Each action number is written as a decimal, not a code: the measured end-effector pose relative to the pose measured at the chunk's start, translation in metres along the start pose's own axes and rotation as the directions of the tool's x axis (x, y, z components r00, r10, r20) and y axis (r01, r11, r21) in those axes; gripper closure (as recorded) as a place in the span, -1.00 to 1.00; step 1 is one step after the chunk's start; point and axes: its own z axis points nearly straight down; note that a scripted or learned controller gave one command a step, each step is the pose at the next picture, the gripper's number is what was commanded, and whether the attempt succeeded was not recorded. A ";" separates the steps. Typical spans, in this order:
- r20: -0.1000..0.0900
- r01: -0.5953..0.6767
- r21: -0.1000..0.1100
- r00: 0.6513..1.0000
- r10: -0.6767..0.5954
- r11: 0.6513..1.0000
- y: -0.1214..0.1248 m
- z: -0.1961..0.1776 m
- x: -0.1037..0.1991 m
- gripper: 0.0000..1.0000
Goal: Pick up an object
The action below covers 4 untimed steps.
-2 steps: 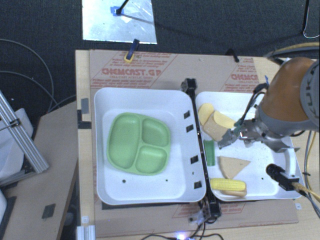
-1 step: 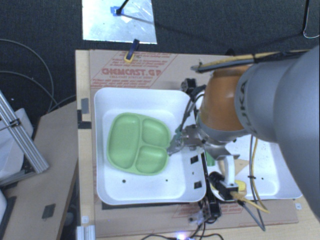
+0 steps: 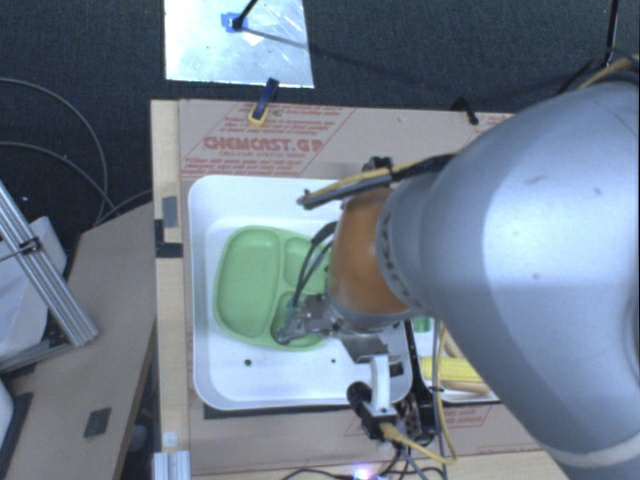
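inside white bin point(image 3: 215, 368), green tray point(image 3: 250, 278)

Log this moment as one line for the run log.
arm: over bins | gripper: low over green divided tray in left white bin | grasp: unconfirmed | yellow item: beside arm

The light is soft and even, coming from above. The big grey arm point(image 3: 530, 258) is very close to the camera and looks blurry. The white bin point(image 3: 215, 368) is bright but not glaring. A shiny sheet point(image 3: 235, 28) at the top gleams pale. The dark floor point(image 3: 70, 38) looks grainy.
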 end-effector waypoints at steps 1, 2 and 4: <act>0.012 -0.023 0.002 1.000 0.023 1.000 0.022 -0.003 0.036 -1.00; 0.000 -0.007 0.008 1.000 0.007 1.000 0.092 -0.017 -0.015 -1.00; -0.003 0.001 0.004 1.000 -0.001 1.000 0.102 -0.189 -0.013 -1.00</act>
